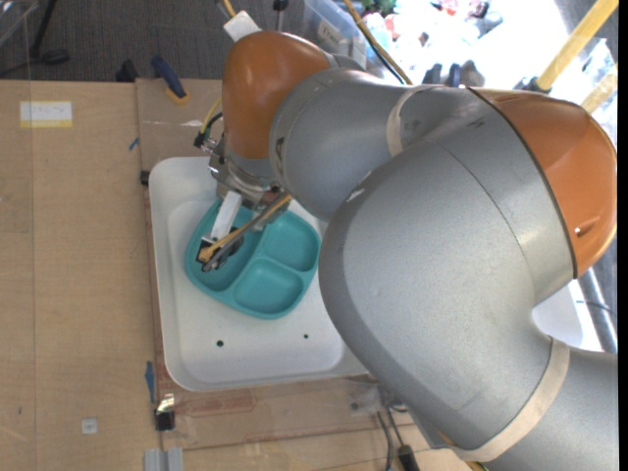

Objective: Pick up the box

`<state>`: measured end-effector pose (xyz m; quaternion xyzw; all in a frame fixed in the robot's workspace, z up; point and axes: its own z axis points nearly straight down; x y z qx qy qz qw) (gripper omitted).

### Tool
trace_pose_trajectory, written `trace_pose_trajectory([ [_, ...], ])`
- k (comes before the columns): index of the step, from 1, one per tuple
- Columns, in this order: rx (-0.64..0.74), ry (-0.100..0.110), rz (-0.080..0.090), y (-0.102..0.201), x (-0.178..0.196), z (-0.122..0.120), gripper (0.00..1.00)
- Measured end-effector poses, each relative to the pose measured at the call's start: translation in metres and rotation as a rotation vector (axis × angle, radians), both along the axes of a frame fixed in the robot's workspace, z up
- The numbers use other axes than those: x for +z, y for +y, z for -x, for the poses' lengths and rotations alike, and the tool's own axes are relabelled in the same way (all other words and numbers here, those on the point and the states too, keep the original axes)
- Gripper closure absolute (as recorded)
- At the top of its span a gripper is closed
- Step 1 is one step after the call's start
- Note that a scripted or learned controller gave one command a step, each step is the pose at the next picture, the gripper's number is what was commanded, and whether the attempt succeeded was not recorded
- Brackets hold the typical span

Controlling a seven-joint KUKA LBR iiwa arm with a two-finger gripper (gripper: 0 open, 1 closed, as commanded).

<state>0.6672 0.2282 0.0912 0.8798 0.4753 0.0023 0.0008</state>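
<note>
**Grey arm blocks half the bench; claw low over teal tray**

Nearest the lens, the grey arm [461,263] swells across the right and lower part of the camera view, covering the right side of the bench and the near right corner of the white bin [245,356]. Its outline runs off the right and bottom edges. Farther along, the orange band [260,91] sits above the wrist, which points down into the bin.

The gripper [211,251] reaches low over the left compartment of a teal divided tray [280,273]. Its tip is a tangle of white, tan and dark parts seen against the teal, and whether the claw is wide or narrow cannot be told. It also cannot be told whether anything is gripped.

The teal divided tray lies in the middle of the bin, with its three compartments facing up. Its upper edge is hidden behind the wrist. The tray is directly under the claw and spreads from there to the right and toward the camera. Whether the claw touches the tray floor or hangs just above it is unclear.

Bare tan bench [69,263] lies to the left of the bin. At the top, a clear storage tub [334,13] of colourful clutter is overexposed and hard to read.
</note>
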Motion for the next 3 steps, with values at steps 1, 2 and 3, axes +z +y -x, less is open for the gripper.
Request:
trace_pose_trajectory([
  [1,0.001,-0.003,-0.003,0.0,0.002,0.003,0.0],
  [2,0.002,0.002,0.0,-0.078,0.176,0.052,0.0],
  [3,-0.013,0.008,0.0,-0.105,0.054,0.077,0.0],
])
